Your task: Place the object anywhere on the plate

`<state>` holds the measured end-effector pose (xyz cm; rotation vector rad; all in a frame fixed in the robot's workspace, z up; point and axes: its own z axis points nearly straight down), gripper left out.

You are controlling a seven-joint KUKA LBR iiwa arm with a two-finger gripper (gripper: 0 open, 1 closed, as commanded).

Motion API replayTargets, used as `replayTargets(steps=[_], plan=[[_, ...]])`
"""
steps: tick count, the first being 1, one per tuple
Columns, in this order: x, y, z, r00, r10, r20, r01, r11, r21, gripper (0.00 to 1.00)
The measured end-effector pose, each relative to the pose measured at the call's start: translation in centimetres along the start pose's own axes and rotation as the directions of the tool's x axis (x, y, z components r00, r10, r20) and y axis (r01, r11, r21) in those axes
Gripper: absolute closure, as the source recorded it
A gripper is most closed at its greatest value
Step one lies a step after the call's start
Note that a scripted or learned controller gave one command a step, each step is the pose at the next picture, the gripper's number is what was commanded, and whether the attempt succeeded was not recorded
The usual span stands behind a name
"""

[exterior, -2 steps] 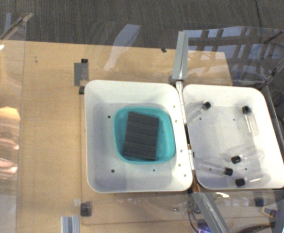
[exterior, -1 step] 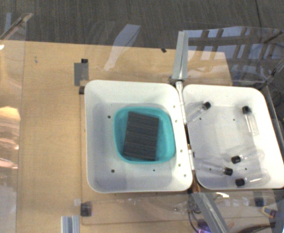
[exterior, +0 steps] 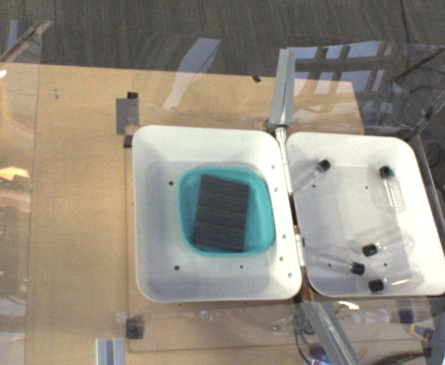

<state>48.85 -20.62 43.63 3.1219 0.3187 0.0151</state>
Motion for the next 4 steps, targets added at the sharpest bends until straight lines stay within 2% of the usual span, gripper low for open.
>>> replayTargets(steps=[1,2,3,4], plan=[[9.2,1.7,0.2,0.964,-0.267,0.002,0.267,0.964,0.000,0.00],[8.8,1.7,0.1,0.990,-0.138,0.002,0.138,0.990,0.000,0.00],[10.3,2.0,0.1,1.000,-0.009,0.001,0.009,1.000,0.000,0.00],[16.9,3.2,0.3,1.000,-0.006,0.002,0.006,1.000,0.000,0.00]])
